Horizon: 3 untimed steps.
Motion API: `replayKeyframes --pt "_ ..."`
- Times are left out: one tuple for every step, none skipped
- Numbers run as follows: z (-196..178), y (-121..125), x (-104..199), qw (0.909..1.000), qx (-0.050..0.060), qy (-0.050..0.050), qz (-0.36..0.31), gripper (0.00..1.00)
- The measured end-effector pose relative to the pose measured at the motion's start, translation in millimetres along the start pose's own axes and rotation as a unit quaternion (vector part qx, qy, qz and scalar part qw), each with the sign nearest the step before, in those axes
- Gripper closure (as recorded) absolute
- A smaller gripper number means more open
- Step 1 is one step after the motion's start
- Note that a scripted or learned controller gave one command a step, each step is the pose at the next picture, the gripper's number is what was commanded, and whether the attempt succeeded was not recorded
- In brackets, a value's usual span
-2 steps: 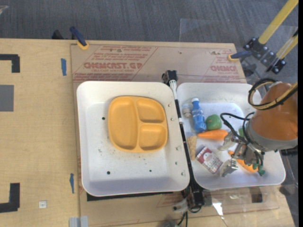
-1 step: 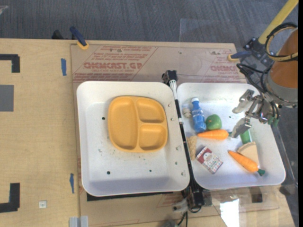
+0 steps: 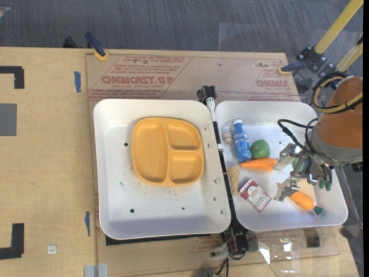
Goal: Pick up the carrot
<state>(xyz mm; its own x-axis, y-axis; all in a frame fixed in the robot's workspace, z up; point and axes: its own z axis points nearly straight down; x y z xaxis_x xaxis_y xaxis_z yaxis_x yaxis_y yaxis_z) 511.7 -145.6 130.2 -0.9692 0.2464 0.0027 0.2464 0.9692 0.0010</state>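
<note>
Lying flat in the right shallow white bin (image 3: 340, 215): slim orange carrot (image 3: 258, 165), just below a green round fruit (image 3: 260, 149), beside a blue bottle (image 3: 241, 143). Second orange carrot-like piece (image 3: 304, 201) near the bin's front right. Pincer (image 3: 291, 171) hangs with fingers spread, gripping nothing, one tip at the carrot's right end. Left bin: yellow compartment tray (image 3: 167, 151). Judged status: approach made; closing and lifting remain.

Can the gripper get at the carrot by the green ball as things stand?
Probably yes. The gripper hangs in the right bin beside the carrot's right end. Nothing lies on the carrot; the green ball sits close behind it, and a second carrot lies nearer.
</note>
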Motion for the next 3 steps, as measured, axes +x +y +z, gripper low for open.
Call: replayKeyframes --pt "40.2 -29.3 12.5 0.9984 -0.001 -0.007 -0.056 0.00" --pt "39.4 2.1 24.4 0.9970 0.002 -0.010 -0.076 0.00" --pt "26.8 3.4 21.0 0.9969 0.002 -0.016 -0.077 1.00"
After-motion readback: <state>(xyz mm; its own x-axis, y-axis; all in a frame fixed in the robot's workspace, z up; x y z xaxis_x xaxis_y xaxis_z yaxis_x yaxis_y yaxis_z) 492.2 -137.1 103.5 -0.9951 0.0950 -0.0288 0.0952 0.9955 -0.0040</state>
